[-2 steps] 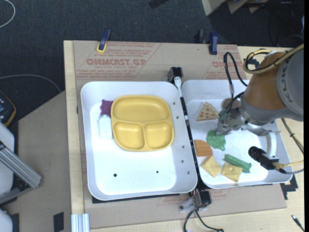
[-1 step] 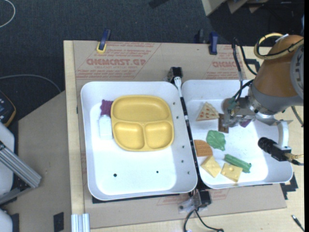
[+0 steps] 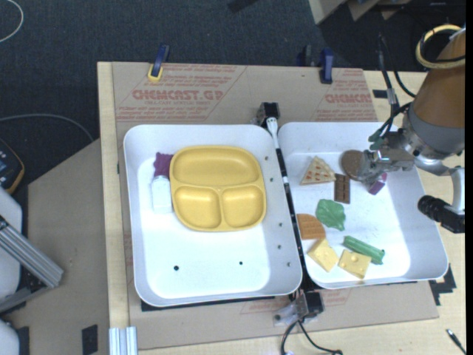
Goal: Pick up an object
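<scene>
Right white bin (image 3: 414, 268): small food-shaped toys strewn loose, graspable; brown chocolate-bar piece (image 3: 342, 188) near centre. Gripper (image 3: 369, 170) at one o'clock of it, hovering low; grip state undeterminable.

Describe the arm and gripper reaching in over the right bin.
The arm is a rounded grey body with a broad orange band above the wrist. The gripper is a compact grey metal unit. Thin dark cables run alongside the arm toward the gripper.
</scene>
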Motion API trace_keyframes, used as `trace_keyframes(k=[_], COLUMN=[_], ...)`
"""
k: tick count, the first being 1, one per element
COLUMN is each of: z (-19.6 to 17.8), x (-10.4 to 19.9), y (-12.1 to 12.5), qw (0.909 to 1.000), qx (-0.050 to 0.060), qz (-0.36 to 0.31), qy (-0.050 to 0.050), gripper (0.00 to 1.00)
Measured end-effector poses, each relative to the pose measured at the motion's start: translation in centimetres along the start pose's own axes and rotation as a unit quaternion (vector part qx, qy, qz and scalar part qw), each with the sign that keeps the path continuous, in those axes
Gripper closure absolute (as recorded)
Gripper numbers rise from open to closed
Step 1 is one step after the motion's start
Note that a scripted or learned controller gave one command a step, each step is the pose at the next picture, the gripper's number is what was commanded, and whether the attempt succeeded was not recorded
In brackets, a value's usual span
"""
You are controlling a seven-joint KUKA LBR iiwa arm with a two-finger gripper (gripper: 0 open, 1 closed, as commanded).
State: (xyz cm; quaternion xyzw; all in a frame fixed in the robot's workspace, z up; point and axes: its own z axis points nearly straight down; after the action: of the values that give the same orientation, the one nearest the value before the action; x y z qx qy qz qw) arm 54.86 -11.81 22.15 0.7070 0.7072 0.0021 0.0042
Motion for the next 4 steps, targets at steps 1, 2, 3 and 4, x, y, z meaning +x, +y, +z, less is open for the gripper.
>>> trace_keyframes(k=[1, 2, 3, 4], z=[-0.4, 0.4, 1.1, 1.0], x=[0.0, 5.2, 9.4, 13.3], y=[0.1, 3.1, 6.6, 9.2], qw=[1.0000, 1.0000, 1.0000, 1.0000], qx=[0.003, 0.002, 0.002, 0.002], qz=[0.000, -0.003, -0.003, -0.002], qy=[0.001, 0.002, 0.002, 0.002], gripper=[1.00, 1.00, 1.00, 1.00])
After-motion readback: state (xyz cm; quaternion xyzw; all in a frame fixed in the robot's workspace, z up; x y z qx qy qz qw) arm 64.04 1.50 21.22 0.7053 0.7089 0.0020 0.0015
